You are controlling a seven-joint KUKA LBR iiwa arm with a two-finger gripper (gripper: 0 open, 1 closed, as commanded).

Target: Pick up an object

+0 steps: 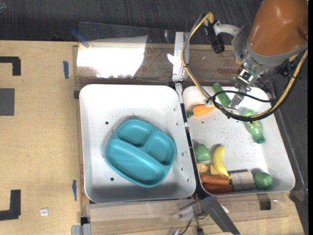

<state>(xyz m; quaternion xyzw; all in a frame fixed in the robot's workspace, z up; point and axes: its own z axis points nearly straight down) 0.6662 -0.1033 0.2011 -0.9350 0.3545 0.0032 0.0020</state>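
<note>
**Over the right bin, nothing in hand yet**

I'm reaching in from the right, my fingers point(243, 84) hanging above the far end of the right bin point(281, 146), near a green piece point(221, 95) and an orange carrot-like piece point(202, 110) by the bin's far-left corner. Are they spread or pressed together? I can't tell; cables cross in front and the tips are too small to read. No object shows between them, so I count the pick as not made.

Plenty to choose from. A pale green bottle-shaped thing point(256, 131) lies just below me toward the middle. Down at the near edge sits a cluster: a yellow banana point(219, 161), a green round piece point(202, 152), a red sausage shape point(215, 180), a speckled block point(242, 179) and a green lump point(263, 180), all packed close. The left bin point(93, 131) carries a blue divided tray point(141, 152).

By my reckoning, nearly everything is left: descend, close, lift.
</note>
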